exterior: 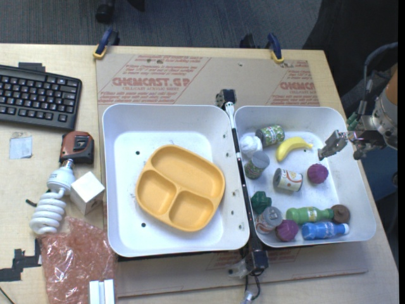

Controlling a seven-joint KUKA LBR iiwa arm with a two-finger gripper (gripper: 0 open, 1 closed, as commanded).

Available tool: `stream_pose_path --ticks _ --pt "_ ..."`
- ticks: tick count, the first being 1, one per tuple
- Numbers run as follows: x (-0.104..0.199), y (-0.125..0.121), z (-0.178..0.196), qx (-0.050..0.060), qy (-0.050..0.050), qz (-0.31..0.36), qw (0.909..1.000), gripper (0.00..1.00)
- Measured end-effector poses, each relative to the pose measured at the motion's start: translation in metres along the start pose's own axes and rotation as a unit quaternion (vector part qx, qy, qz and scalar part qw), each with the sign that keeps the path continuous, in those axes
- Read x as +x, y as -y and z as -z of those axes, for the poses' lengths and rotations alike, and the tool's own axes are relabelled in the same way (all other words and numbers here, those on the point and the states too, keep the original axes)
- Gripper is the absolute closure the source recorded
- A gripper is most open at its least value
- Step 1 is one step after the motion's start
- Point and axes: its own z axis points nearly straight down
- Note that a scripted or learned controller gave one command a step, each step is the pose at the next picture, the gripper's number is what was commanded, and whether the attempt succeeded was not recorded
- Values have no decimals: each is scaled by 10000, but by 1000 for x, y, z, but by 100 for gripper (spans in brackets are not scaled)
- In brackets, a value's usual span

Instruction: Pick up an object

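The pincer (333, 144) hangs above the right bin's (354, 233) right side; whether it is spread or pressed together I cannot tell. Nothing visible sits in it. Just left of it lies a banana (293, 148), just below-left a purple ball (317, 173), farther left a small can (287, 180).

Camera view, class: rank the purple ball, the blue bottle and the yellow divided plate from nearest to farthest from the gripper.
1. Purple ball: right bin, just below-left of the gripper.
2. Blue bottle: right bin, along its near edge.
3. Yellow divided plate: left bin, across the divider, farthest.
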Motion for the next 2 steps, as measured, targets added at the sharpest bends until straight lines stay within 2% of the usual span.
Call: stream_pose_path --ticks 1,2 --pt "3 47 -161 -4 -4 -14 10000 0" --pt "40 -33 -161 -3 -1 -6 10000 0"
